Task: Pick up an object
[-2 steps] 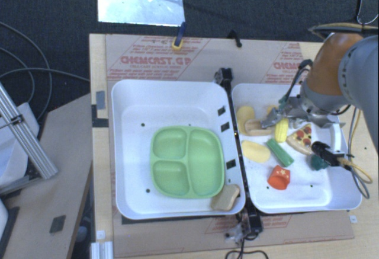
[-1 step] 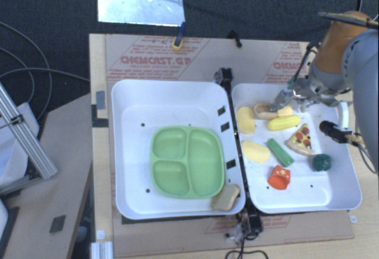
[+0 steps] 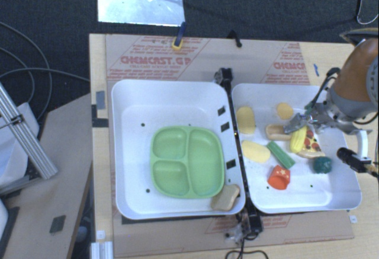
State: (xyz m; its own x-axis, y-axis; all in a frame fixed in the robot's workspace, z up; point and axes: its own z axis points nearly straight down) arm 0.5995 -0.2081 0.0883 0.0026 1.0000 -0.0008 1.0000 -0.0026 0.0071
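Hovering my pincer [image 3: 298,125] low in the right bin [image 3: 340,195], just beside the corn cob [image 3: 298,139]; its grip state: cannot tell.

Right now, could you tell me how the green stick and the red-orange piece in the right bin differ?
The green stick is long and narrow, lying diagonally; the red-orange piece is short and chunky. The green stick sits nearer the bin's middle, the red-orange piece nearer its front wall. Both lie loose on the right bin floor, apart from the gripper.
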